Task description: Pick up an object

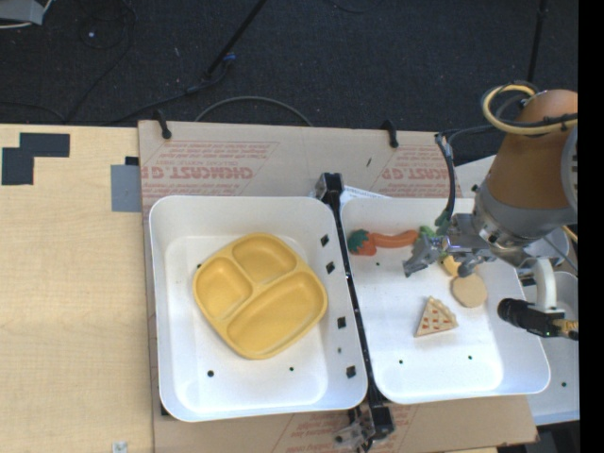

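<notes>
The gripper point(422, 258) is seen low in the right bin point(472, 371), just beside the toy carrot point(387, 242); whether its fingers are parted or closed cannot be told. A miss may be expected if the smooth, tapered carrot is nudged and rolled aside. A flat pizza-slice wedge point(435, 318) and a rounded tan piece point(468, 292) lie near. A glossy yellow three-compartment plate point(260, 294) sits in the left bin point(179, 347)
</notes>
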Robot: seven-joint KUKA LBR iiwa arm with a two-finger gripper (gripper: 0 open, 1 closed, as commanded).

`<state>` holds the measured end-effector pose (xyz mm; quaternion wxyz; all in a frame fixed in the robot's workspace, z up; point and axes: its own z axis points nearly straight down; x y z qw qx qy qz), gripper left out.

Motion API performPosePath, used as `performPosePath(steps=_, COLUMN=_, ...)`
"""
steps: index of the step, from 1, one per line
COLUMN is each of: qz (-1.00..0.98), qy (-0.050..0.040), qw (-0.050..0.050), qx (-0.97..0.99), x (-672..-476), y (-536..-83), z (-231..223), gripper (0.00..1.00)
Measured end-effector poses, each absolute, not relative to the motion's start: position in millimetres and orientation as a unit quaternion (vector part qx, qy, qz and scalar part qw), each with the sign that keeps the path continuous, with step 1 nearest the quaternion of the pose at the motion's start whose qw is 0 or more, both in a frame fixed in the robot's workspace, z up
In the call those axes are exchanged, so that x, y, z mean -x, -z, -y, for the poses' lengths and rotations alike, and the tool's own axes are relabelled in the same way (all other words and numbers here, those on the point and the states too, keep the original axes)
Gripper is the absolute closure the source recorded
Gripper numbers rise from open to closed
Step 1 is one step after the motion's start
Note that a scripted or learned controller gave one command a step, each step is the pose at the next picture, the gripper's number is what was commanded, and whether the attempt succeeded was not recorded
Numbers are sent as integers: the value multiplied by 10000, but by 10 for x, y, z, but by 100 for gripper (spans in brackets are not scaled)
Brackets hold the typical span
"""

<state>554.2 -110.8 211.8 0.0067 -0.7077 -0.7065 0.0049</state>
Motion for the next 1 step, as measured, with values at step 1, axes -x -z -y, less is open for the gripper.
performPosePath(steps=1, qz=7071, qy=-10, qw=18, qx=7071, x=-5569, y=-2188, z=1110, gripper=0)
